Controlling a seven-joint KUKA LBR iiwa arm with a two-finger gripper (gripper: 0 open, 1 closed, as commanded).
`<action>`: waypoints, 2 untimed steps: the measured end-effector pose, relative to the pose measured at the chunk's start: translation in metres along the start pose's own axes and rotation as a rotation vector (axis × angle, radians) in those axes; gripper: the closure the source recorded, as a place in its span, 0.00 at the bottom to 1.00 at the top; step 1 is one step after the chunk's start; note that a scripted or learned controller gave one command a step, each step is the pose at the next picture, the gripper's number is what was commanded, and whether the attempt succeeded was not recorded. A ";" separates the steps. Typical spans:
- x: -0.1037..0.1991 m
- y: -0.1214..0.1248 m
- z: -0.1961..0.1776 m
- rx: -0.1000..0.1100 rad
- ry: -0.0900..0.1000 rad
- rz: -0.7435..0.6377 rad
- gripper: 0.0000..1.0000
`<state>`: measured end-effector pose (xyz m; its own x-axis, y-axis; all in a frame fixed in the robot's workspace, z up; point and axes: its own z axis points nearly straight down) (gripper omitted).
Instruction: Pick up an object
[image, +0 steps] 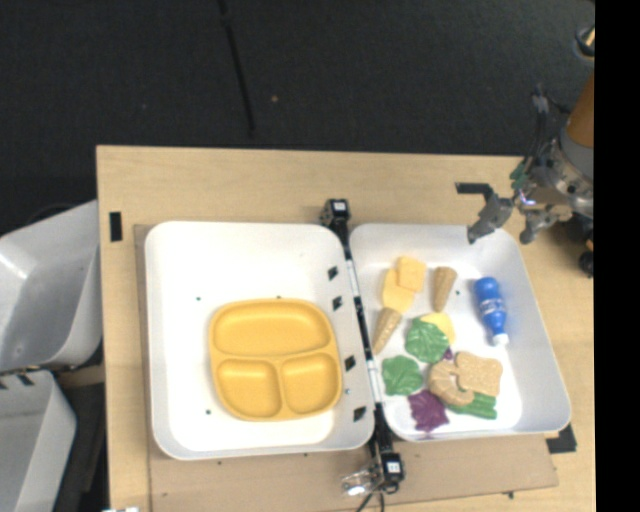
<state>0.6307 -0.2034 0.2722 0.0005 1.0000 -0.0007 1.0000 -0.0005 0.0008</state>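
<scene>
The right bin (540, 370) holds several toy foods. Among them are a blue bottle (489, 308), a yellow cheese piece (404, 283), two tan cones (443, 287) (386, 328), green leafy pieces (428, 343), purple grapes (427, 410) and a slice of toast (478, 375). My gripper (501, 232) hangs over the bin's far right corner, above and behind the blue bottle. Its two dark fingers (482, 222) are spread apart, open, with nothing between them.
The left bin (180, 270) holds a yellow divided plate (275, 358). Black clips (336, 211) run along the seam between the bins. White containers (45, 290) stand off the bench at the left.
</scene>
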 end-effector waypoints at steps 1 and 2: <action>-0.007 -0.054 0.121 0.013 0.003 0.003 0.00; 0.065 -0.126 0.156 0.010 0.006 0.001 0.00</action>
<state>0.5044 -0.1380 0.1156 0.0012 1.0000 0.0050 1.0000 -0.0012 -0.0089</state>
